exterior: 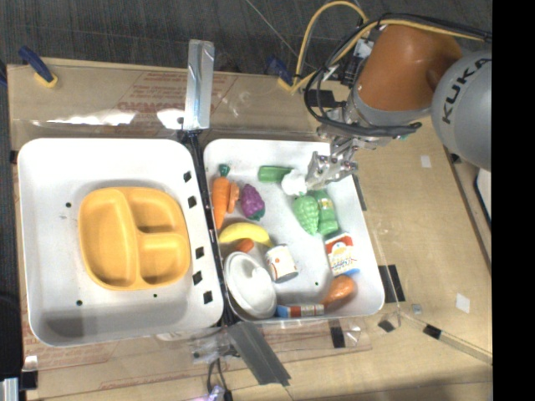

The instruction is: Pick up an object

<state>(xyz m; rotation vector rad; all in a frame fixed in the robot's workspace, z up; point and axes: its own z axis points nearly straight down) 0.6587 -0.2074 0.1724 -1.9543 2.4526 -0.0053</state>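
Note:
My gripper (326, 172) hangs over the back right part of the right bin (368, 266), just above a small white object (293, 184) and a green ridged toy (308, 213). The right bin holds several toy foods: a carrot (220, 199), a purple piece (252, 200), a banana (243, 234), a green cylinder (273, 174), a white bowl (248, 281), a small can (282, 262), a printed carton (340, 255) and a brown piece (338, 291). Nothing shows clearly between the fingers.
The left bin (50, 307) holds a yellow divided tray (134, 236). A metal clamp (199, 86) stands at the back between the bins. Cables (322, 32) loop behind the orange wrist (401, 65). Bare bench lies right of the bins.

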